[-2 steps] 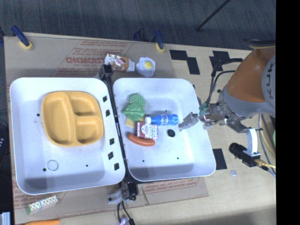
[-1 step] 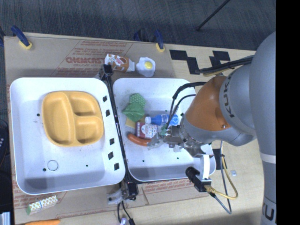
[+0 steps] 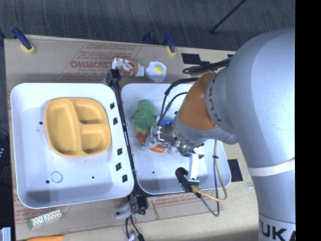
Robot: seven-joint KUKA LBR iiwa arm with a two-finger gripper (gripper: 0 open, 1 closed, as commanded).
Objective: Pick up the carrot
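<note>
Overhead slanted view of the bench [image 3: 75,51] with two white bins side by side. The left bin [image 3: 30,185] holds a yellow divided tray [image 3: 77,125]. The arm [image 3: 251,104] enters from the right and covers much of the right bin [image 3: 160,182]; its orange band [image 3: 193,109] sits above the wrist. The gripper [image 3: 159,137] is low over the middle of the right bin, among the items there; whether it is apart, together or clamped on anything cannot be told, since the wrist body and cables hide much of it. The carrot [image 3: 156,148] appears as a small orange sliver just below the gripper, partly covered, lying on the bin floor; contact with the gripper cannot be judged. A green item [image 3: 144,113] lies just up and left of the gripper, its lower edge blending into a small cluster that is hard to make out. Beyond the bins, on the bench, stand a small brown-and-white item [image 3: 125,67] and a white-and-yellow one [image 3: 156,71].
</note>
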